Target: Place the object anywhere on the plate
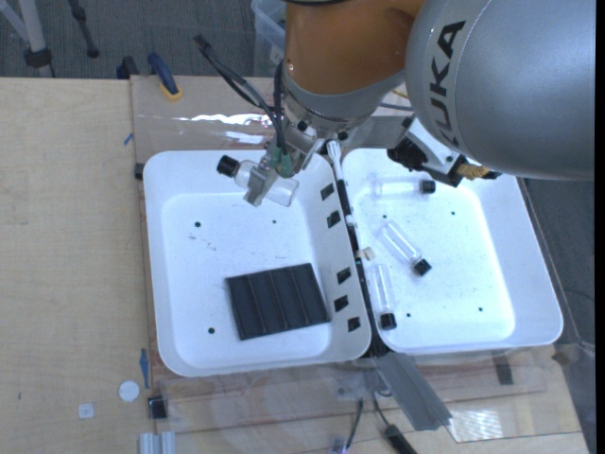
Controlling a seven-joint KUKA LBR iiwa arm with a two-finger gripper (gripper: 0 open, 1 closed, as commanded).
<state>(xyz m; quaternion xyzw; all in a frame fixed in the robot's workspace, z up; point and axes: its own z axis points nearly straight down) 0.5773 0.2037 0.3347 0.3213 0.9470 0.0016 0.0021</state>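
- My gripper hangs over the far part of the left bin, and there's a clear vial with a black cap right at its tip.
- The vial looks see-through with a dark cap pointing left; its body lies across my fingertips, and it appears to sit between them, so I read the fingers as closed narrowly on it.
- Hard to be sure of the exact contact, though: the clear plastic blurs into the white bin floor and my fingers are small and grey against it.
- Below and slightly right of my gripper, nearer the camera, lies the plate, a dark ribbed rectangular slab flat on the left bin's floor, well apart from the vial.
- Off to my gripper's right, across the divider, the right bin holds three more clear vials with black caps, lying flat and scattered.
- My wrist comes down from above and right; the orange band and the big grey link block the far rims of both bins and are cut off by the top edge.
- Cables loop along my wrist towards the gripper.
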